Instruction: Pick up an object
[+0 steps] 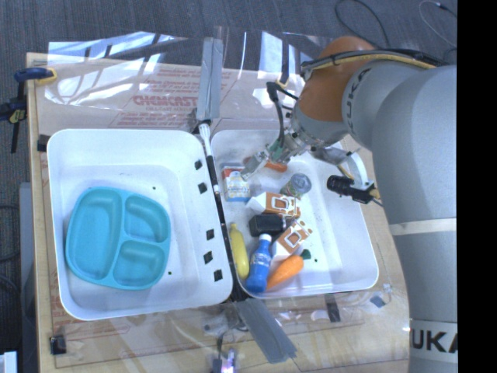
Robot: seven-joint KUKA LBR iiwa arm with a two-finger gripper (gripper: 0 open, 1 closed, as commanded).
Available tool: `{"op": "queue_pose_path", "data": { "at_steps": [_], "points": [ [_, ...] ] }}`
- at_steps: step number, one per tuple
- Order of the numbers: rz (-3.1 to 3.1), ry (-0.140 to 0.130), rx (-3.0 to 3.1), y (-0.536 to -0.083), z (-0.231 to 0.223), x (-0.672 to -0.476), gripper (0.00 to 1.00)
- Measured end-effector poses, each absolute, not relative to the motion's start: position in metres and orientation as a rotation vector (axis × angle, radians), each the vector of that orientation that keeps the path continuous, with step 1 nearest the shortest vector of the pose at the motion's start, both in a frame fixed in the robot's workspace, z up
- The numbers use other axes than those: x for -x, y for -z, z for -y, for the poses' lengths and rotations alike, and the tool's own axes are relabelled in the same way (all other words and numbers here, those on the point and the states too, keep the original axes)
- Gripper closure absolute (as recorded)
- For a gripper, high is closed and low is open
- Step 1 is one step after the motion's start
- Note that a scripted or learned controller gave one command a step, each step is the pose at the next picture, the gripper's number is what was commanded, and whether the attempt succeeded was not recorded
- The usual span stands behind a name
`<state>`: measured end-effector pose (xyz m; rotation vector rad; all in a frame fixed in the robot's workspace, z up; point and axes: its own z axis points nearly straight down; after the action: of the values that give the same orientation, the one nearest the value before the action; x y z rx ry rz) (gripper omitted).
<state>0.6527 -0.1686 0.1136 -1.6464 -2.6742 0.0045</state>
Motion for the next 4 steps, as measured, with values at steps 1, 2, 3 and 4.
{"op": "queue_pose_path", "data": {
  "at_steps": [1, 2, 3, 4],
  "points": [
    [2.709, 0.004, 1.615, -0.101, 0.165, -0.661, 0.00],
    [2.716, 0.004, 1.614, -0.113, 0.165, -0.663, 1.00],
    [2.816, 0.005, 1.404, -0.097, 0.177, -0.651, 1.00],
    [2.739, -0.001, 1.543, -0.193, 0.145, -0.641, 1.00]
  ]
}}
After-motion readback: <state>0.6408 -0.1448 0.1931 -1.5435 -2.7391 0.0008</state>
